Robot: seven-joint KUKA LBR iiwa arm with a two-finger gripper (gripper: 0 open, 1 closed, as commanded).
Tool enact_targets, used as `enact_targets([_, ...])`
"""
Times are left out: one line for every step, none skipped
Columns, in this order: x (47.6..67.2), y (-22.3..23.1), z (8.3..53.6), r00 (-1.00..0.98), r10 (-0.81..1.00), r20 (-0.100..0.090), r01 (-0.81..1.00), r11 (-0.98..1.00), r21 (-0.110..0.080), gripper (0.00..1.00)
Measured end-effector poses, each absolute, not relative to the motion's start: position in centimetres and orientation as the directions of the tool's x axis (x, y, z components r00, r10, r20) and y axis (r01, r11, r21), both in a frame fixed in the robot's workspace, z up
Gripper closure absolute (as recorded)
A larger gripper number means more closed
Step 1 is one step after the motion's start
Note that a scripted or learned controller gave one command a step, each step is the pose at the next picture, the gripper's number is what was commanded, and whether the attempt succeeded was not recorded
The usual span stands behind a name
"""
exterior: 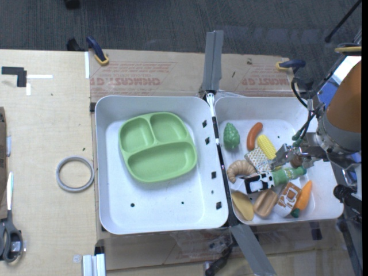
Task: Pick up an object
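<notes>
My gripper hangs low over the right bin, at its right middle, with the arm coming in from the right. Just below it lies a green bottle; a yellow corn cob is to its left. Around them lie a checkered packet, a croissant, a black-and-white piece, an orange sausage, a green leafy toy, an orange carton, a carrot, a bread roll and a yellow slice. Nothing is visibly lifted.
The left bin holds a green divided plate. A grey bar runs up from the seam between the bins. On the bench at left are a tape ring and scissors. Blue clamps sit at the back.
</notes>
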State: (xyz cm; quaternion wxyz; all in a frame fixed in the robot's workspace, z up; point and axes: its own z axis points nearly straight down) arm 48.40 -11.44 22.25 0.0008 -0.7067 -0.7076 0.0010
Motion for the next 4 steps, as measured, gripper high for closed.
enact_targets([50.7, -10.4, 9.1, -0.111, 0.994, 0.001, 0.994, 0.111, -0.003, 0.00])
enact_targets([58.8, -10.8, 10.6, -0.215, 0.977, -0.001, 0.977, 0.215, 0.001, 0.00])
enact_targets([62.9, -16.9, 9.4, -0.205, 0.979, -0.002, 0.979, 0.205, 0.003, 0.00])
enact_targets([64.2, -19.6, 9.3, -0.178, 0.984, 0.023, 0.984, 0.179, -0.002, 0.00])
